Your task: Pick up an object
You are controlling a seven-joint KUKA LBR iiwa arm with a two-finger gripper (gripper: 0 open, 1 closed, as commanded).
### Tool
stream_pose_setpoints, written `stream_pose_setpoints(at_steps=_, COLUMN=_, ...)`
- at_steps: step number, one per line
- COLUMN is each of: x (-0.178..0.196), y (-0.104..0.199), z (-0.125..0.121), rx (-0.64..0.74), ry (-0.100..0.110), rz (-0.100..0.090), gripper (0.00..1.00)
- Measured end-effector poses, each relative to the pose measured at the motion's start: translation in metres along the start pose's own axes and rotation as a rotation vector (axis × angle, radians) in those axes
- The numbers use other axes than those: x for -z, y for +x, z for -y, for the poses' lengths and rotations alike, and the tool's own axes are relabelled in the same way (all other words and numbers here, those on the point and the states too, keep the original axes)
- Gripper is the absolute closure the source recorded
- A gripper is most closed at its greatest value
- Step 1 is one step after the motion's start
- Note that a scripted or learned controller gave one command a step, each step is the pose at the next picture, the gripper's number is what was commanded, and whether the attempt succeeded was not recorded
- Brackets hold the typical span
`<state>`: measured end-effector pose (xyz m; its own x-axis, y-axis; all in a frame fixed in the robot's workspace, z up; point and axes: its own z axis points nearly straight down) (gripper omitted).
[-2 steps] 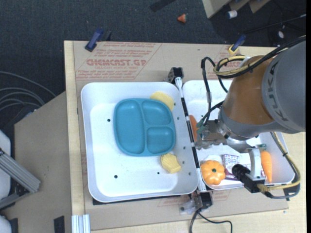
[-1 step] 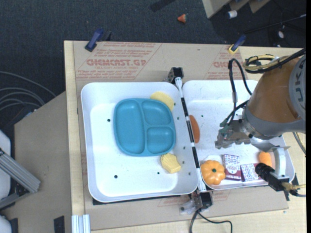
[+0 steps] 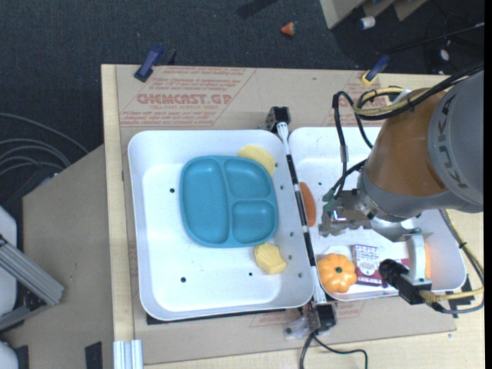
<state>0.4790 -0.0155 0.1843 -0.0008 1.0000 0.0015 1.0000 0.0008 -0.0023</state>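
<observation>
Arm: the grey KUKA arm (image 3: pixel 430 152), orange band above the wrist, reaches in from the right and hangs low over the right bin (image 3: pixel 323 148), probably so the tool can drop straight onto something below.
Gripper: the gripper (image 3: pixel 336 220) sits near the bin's left wall; whether it is spread or pressed together cannot be told, and nothing is seen in its hold.
Likely target: an orange, elongated object (image 3: pixel 308 202), just beside the gripper and close against the divider between the bins; its shape is smooth and narrow, partly hidden.
Other right-bin items: a small orange pumpkin (image 3: pixel 338 273) with a green stem and a red-and-white packet (image 3: pixel 367 261) touching it, near the front edge.
Left bin: the left bin (image 3: pixel 154 267) holds a blue compartment tray (image 3: pixel 227 200), flat in the middle, with one yellow piece (image 3: pixel 259 157) at its upper edge and another yellow piece (image 3: pixel 270 259) at its lower corner.
Judgement: the pickup looks not yet made.
</observation>
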Motion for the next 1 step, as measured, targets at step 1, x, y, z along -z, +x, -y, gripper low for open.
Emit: stream_pose_setpoints(at_steps=1, x=-0.0001, y=0.0269, z=0.0001, rx=0.0, ry=0.0, rz=0.001, gripper=1.0)
